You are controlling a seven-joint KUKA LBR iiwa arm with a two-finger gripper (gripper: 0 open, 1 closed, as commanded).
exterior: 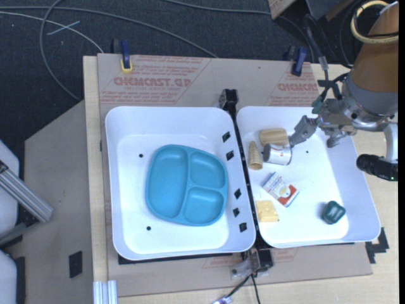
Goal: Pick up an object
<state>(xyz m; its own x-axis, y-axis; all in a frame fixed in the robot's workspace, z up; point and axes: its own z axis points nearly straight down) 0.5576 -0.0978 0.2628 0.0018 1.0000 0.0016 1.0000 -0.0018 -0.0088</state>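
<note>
Arm [373, 75]: grey with an orange band, reaching in over the right bin's far right corner.
Gripper [297, 135]: angled down toward the left, low over the far half of the right bin [354, 189], tips near the far-left cluster of items.
Fingers: too small and dark against the items beneath to judge; cannot tell whether apart or together, nor whether anything sits between them.
White cylinder [276, 153]: lying on its side with a dark end, just under the gripper tips; touching or not, cannot tell.
Tan block [273, 136]: by the far-left part of the right bin, just behind the white cylinder.
Cork-like roll [254, 156]: upright-ish along the right bin's left wall, beside the cylinder.
Small packet [279, 189]: white, blue and red, lying flat near the middle of the right bin.
Yellow piece [266, 211]: near the right bin's near-left corner.
Teal object [333, 213]: near the right bin's near-right corner, well apart from the rest.
Blue divided plate [186, 185]: three compartments, lying flat in the middle of the left bin [126, 170].
Bench [158, 75]: brown board under both bins, two blue clamps [126, 56] at its far edge.
</note>
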